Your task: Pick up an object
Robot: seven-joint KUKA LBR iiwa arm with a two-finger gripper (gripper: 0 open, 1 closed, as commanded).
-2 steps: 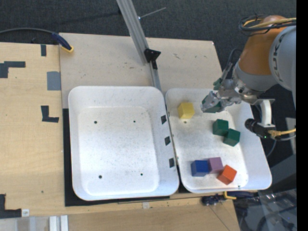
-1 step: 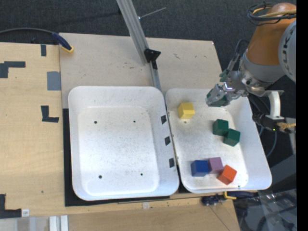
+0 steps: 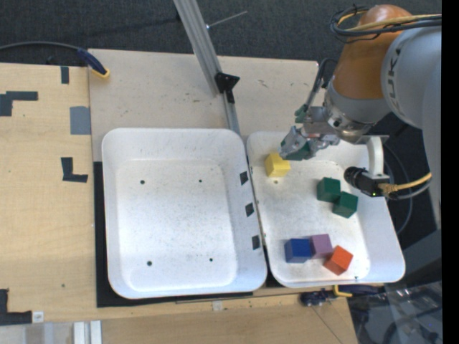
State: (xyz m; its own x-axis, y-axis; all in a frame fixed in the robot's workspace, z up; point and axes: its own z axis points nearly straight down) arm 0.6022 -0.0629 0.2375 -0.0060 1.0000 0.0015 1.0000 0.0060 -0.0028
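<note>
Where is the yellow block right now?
The yellow block sits in the right bin, near its upper left corner, just below-left of the gripper.

Pale wood bench (image 3: 165,99), grey tape patches (image 3: 79,119) at left of frame. Dark carpet (image 3: 107,9) along top. Slanted metal rail (image 3: 197,31) from top centre. Black cable (image 3: 43,46) upper left.

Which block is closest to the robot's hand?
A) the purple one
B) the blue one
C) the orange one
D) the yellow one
D: the yellow block lies just below and left of the gripper at the top of the right bin, while the blue, purple and orange blocks sit together near the bin's bottom edge.
</note>
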